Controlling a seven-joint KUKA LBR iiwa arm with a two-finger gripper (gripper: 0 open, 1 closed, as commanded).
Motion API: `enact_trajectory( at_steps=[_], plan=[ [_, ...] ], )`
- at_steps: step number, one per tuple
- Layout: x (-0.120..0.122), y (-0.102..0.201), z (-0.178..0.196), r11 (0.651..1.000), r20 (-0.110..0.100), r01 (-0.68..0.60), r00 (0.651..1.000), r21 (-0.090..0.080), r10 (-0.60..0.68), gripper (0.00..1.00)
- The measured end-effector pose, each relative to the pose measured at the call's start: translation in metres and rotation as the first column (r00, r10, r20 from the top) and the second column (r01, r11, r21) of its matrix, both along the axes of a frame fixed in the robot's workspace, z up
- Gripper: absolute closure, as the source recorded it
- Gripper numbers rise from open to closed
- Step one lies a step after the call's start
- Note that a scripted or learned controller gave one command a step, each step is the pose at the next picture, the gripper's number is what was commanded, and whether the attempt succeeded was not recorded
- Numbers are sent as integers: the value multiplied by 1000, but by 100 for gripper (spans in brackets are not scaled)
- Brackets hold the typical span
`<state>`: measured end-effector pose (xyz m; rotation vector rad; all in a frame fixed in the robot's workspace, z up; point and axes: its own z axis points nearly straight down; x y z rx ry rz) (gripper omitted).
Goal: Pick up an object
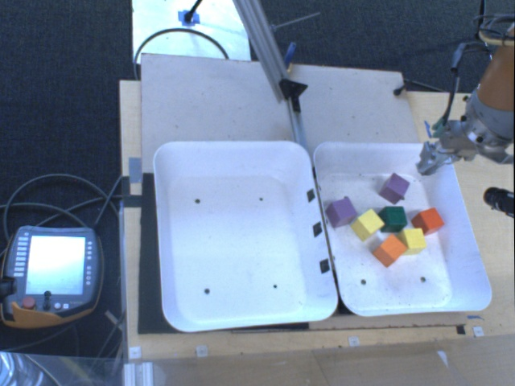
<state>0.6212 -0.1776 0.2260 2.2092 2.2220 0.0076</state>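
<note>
Several small blocks lie in the right bin [451, 300]: two purple blocks [394, 187] [340, 211], two yellow blocks [368, 223] [414, 239], a green block [393, 217] and two orange blocks [429, 220] [390, 249]. My gripper [430, 161] hangs over the bin's back right part, just right of the farther purple block and above the blocks. Nothing shows between its tips.
The left bin [173, 288] stands beside the right one. A metal pole [261, 34] slants across the board behind the bins. A teach pendant [50, 276] with its cable lies on the floor at the left.
</note>
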Motion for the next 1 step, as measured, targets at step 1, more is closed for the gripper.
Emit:
enact_trajectory(
  at_steps=[1],
  plan=[
    [1,0,4,1000,-5,1,1000,1,-1,100]
  ],
)
